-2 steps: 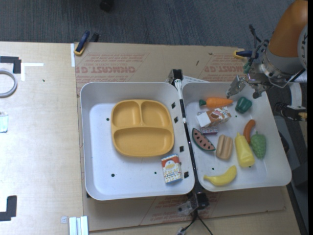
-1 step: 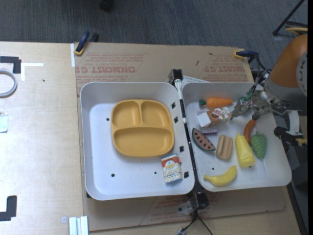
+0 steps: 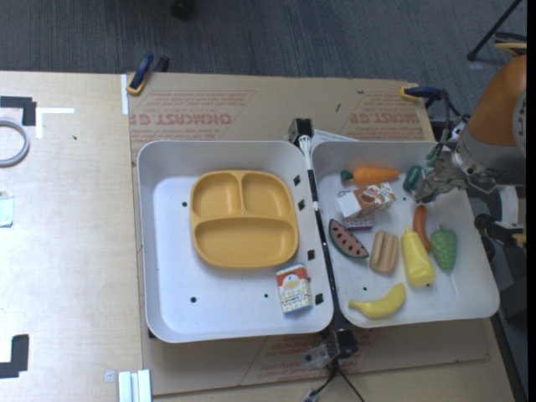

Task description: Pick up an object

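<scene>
Approach step: my hand (image 3: 429,189) hangs over the right bin (image 3: 481,300), just right of the carrot (image 3: 374,174); finger opening cannot be told, nothing visibly held. Next I judge: descend onto one toy, likely the carrot, then close.

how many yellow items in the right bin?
2: a banana at the near edge, and a yellow piece standing right of the hot dog. Something small may be hidden under the gripper.

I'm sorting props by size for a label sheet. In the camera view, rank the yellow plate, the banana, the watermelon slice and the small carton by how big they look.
1. Yellow plate, by far.
2. Banana.
3. Watermelon slice and small carton look alike; I won't rank them.
</scene>
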